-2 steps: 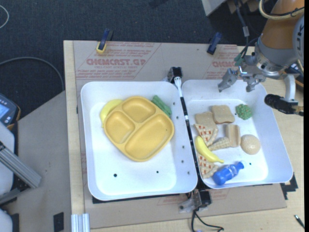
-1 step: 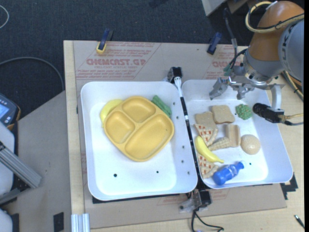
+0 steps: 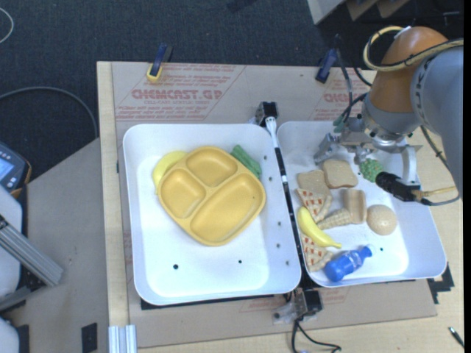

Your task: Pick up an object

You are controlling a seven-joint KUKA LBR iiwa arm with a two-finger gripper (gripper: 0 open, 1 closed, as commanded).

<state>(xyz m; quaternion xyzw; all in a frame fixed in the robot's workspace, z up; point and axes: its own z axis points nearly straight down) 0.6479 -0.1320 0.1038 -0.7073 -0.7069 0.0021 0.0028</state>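
My gripper (image 3: 366, 155) hangs low over the back of the right bin (image 3: 427, 250), under the grey arm with its orange band (image 3: 403, 56). Just below it lie a green broccoli-like piece (image 3: 370, 170) and a slice of toast (image 3: 339, 173); I cannot tell whether it touches either. In front of them sit a waffle square (image 3: 312, 183), a tan wafer block (image 3: 357, 204), a cone (image 3: 335, 218), a round bun (image 3: 381, 219), a banana (image 3: 316, 229), a second waffle piece (image 3: 314, 255) and a blue bottle (image 3: 346, 263).
The left bin (image 3: 151, 259) holds a yellow divided plate (image 3: 212, 193), with a yellow item (image 3: 166, 165) and a green item (image 3: 246, 159) poking out from behind it. A black clip (image 3: 267, 113) sits where the bins meet at the back.
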